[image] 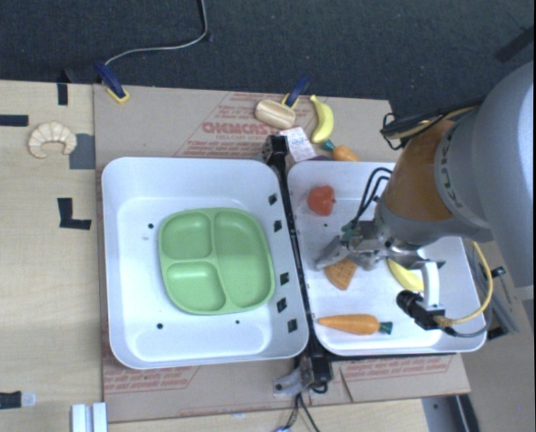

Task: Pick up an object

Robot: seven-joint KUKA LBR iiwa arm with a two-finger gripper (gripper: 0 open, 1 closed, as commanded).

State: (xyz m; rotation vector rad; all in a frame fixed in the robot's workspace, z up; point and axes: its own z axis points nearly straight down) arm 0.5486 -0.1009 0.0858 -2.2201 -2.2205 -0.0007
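- Low inside the right-hand shallow white plastic bin (461, 345), the grey two-finger gripper (341, 254) sat just above a small orange wedge-shaped toy food piece (341, 275); whether it was spread wide, narrowed or closed on something could not be told from this view.
- That wedge lay near the middle of the right bin, touching or almost touching the gripper tip, and looked to be the likeliest target.
- Other candidates shared the same bin: a red round toy tomato (321, 200) toward its far wall, an orange plastic carrot (348, 325) along its near wall, and a yellow toy banana (406, 275) partly hidden under the wrist.
- Beside that bin, across the black divider, the left-hand white bin (128, 183) held a green sectioned plastic plate (216, 261).
- Judging by this, the approach seemed done; nothing was seen lifted, so the grasp and the raise appeared to remain.
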